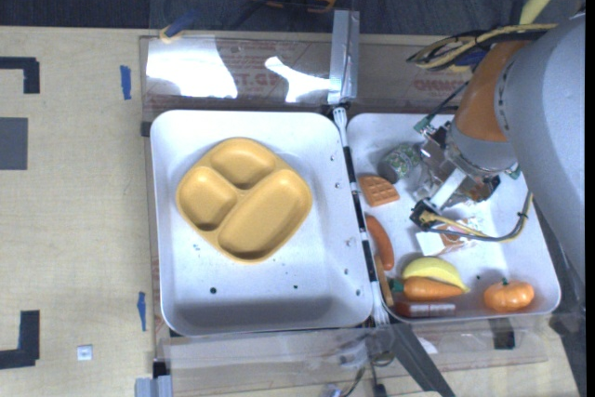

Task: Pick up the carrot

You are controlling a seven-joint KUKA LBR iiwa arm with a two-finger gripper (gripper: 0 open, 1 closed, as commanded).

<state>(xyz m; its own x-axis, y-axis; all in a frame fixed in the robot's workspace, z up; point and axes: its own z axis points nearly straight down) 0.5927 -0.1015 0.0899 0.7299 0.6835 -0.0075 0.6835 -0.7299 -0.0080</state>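
Orange and thin, the carrot [429,287] lay in the right bin [539,246], well below the claw [444,184] and under a banana [433,270]. The claw hung over that bin's upper middle; whether it was open could not be told. A yellow plate [244,197] sat far to its left.

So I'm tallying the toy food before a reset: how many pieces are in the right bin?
6: broccoli at the back, waffle, hot dog along the left wall, banana, carrot under it, pumpkin front right. The arm may hide more.
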